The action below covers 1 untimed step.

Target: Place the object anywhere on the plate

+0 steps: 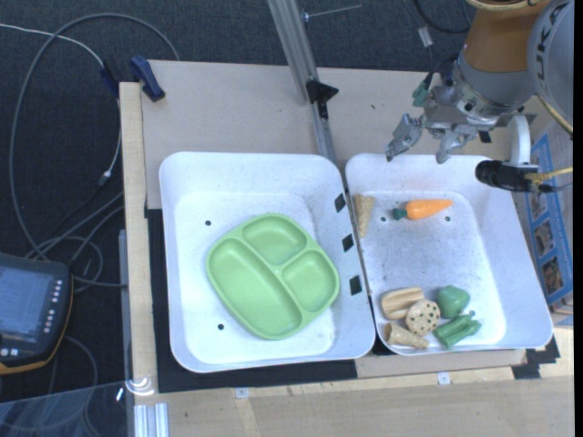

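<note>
Two spread fingers on the gripper [421, 151], nothing between them, above the right bin [506, 271], carrot [426, 209] beneath.

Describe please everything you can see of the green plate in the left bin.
The green plate is pale lime green and looks like smooth plastic. It has rounded corners, a raised rim and three compartments: one long one along its lower left side and two smaller ones on its upper right side. It lies flat and right side up, turned at a slant, on the floor of the left bin, near the middle. Nothing lies in it, and no other object touches it.
</note>
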Tool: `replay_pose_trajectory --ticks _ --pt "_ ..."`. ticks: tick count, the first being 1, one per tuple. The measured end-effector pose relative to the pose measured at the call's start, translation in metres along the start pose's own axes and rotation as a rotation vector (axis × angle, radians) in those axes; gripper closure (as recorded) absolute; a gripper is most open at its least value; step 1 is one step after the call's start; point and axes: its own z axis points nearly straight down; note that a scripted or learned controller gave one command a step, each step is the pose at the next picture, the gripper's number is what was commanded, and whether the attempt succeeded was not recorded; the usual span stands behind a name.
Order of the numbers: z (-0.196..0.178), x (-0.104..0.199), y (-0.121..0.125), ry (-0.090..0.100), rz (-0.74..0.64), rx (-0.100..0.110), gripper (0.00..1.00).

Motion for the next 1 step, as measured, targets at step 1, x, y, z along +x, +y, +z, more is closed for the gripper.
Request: replay_pose_trajectory --ticks 1 --pt "0.0000 0.0000 0.0000 0.000 0.000 0.000 0.00"
